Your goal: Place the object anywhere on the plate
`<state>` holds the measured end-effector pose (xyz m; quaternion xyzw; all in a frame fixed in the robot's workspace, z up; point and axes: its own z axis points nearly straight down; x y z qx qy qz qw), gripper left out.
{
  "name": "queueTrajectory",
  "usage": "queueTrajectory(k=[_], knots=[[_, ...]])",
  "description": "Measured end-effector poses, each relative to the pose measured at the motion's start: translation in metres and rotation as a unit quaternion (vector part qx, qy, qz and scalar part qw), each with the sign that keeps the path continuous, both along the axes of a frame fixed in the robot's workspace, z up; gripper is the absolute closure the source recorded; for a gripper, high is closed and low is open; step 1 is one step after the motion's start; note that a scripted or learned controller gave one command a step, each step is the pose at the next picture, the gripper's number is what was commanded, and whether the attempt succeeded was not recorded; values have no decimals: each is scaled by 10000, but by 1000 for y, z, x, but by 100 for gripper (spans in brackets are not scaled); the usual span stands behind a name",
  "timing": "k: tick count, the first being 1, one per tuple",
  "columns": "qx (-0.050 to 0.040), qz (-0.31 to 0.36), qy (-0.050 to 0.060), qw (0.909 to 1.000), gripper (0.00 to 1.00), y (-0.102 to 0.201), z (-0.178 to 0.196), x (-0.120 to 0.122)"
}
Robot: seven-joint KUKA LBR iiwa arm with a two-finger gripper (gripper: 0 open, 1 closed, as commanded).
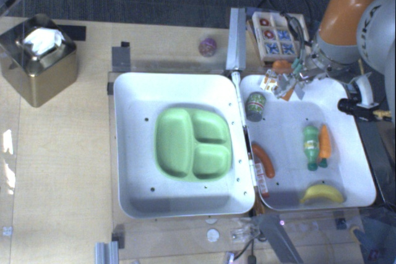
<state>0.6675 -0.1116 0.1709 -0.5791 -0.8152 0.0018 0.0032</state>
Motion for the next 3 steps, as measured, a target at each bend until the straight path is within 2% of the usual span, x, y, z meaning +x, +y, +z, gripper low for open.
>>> queueTrajectory(k=[1, 2, 3], knots=[[0, -834, -68, 9965, 100, 77, 15, -88], [3, 306, -63, 9995, 100, 148, 15, -135], [4, 302, -66, 9995, 0, 148, 15, -135]])
